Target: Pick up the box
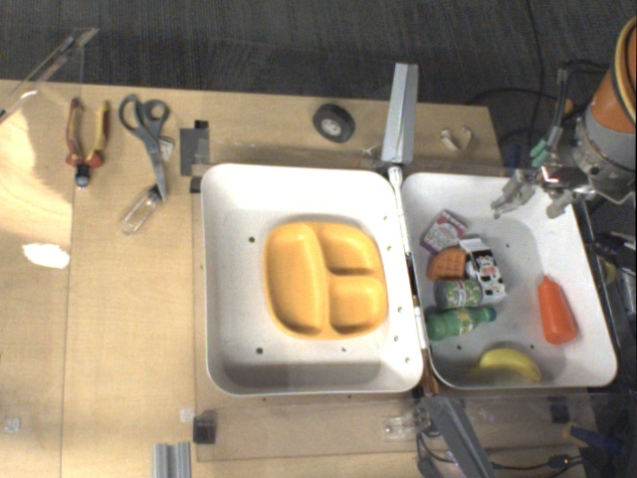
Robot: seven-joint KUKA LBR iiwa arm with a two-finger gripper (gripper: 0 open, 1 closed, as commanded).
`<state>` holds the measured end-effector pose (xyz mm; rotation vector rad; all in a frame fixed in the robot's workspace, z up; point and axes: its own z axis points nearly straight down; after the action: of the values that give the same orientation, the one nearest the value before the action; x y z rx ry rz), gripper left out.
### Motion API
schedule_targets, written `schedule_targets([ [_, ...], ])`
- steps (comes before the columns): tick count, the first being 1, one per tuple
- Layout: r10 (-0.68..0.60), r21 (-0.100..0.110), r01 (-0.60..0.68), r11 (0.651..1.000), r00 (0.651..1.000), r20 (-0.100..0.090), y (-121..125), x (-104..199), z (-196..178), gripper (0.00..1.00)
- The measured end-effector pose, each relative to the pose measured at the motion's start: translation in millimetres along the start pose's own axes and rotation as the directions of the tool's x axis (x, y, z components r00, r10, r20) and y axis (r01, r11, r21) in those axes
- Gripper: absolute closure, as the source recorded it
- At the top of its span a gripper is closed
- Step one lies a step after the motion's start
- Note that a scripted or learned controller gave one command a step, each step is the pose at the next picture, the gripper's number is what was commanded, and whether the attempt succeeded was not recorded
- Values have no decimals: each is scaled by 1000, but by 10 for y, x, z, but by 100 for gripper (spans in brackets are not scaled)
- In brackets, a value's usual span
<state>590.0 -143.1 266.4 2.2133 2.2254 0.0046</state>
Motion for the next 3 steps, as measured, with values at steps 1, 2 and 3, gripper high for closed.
schedule_targets([
  [1, -194, 2, 194, 981, 981, -1, 597, 389, 1234, 0],
  [2, -347, -19, 348, 937, 938, 13, 475, 422, 1681, 0],
  [3, -355, -33, 355, 934, 935, 13, 523, 476, 1523, 100],
])
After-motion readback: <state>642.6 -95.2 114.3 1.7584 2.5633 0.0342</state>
